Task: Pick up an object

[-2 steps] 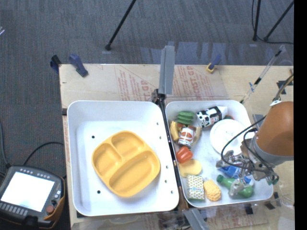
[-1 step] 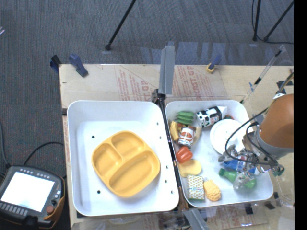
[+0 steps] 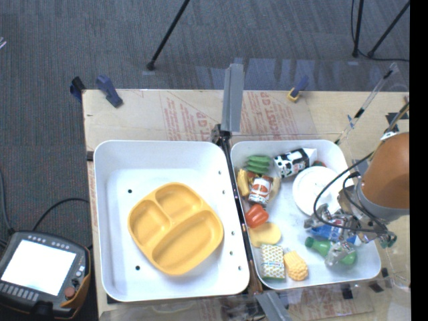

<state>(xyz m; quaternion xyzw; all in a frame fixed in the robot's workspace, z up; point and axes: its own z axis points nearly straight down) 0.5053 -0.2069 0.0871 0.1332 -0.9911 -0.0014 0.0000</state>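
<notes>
- The table (image 3: 167, 112) carries two white bins side by side, with the arm (image 3: 391, 172) reaching in from the right over the right bin.
- The left bin (image 3: 114, 159) holds a yellow divided plate (image 3: 175, 227), lying flat and well apart from the tool.
- The right bin (image 3: 321, 281) is crowded, and the arm's orange band hangs over its right wall, so anything to be picked lies here.
- A white round lid (image 3: 314, 187) lies just up and left of the tool, near the bin's middle.
- The tool (image 3: 342, 236) sits low in the near right corner of the right bin; cables and its own body hide the tips, so I cannot tell how it stands.
- A green bottle (image 3: 321, 247) lies right at the tool, its long axis running roughly left to right, its neck pointing left; I judge it the nearest thing to take.
- A blue thing (image 3: 329, 233) lies just above the bottle, also touching the tool's area.
- A corn cob (image 3: 296, 266) and a small checkered packet (image 3: 272, 261) lie to the left of the tool, near the front wall.
- A red pepper (image 3: 256, 215) and a small can (image 3: 260, 190) lie further left, by the dividing wall.
</notes>
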